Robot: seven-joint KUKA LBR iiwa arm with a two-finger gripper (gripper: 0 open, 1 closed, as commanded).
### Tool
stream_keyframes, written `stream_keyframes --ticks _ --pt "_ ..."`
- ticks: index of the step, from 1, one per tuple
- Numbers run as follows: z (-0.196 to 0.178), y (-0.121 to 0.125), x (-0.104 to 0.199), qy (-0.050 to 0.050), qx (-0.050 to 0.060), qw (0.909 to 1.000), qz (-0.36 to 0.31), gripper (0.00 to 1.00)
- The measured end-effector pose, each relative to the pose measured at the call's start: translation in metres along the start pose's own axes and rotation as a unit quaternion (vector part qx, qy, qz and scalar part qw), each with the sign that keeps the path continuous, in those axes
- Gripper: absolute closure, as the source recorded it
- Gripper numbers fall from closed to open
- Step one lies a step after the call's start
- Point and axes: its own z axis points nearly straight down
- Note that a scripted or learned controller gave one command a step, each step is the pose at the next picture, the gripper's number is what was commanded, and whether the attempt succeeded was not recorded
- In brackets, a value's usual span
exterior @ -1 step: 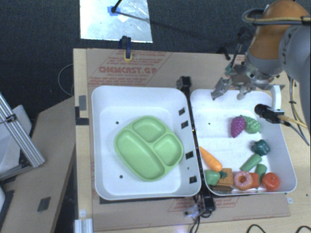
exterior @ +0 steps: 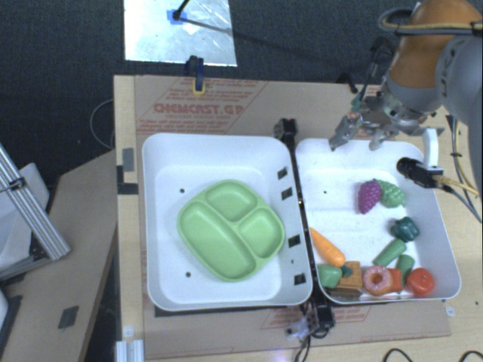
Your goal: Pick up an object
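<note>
You're hovering over the right bin (exterior: pixel 445 240), jaws wide with nothing in them; next, drop onto the grapes (exterior: pixel 368 196).

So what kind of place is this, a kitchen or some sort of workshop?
Most likely a robot test lab, not a kitchen. The grey arm's claw hangs over a shallow white bin of colourful plastic toy food, and a green divided plastic plate lies in the neighbouring bin on a cardboard-covered bench.

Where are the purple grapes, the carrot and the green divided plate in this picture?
purple grapes (exterior: pixel 368 196), camera view, middle of the bunch.
carrot (exterior: pixel 327 247), camera view, middle of its orange body.
green divided plate (exterior: pixel 230 231), camera view, ridge where its compartments meet.
</note>
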Motion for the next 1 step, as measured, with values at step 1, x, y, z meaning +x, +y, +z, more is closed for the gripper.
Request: stream_keyframes --ticks 1 --pt "0.0626 -0.0001 0.0016 0.0 0.002 1.0 0.0 0.0"
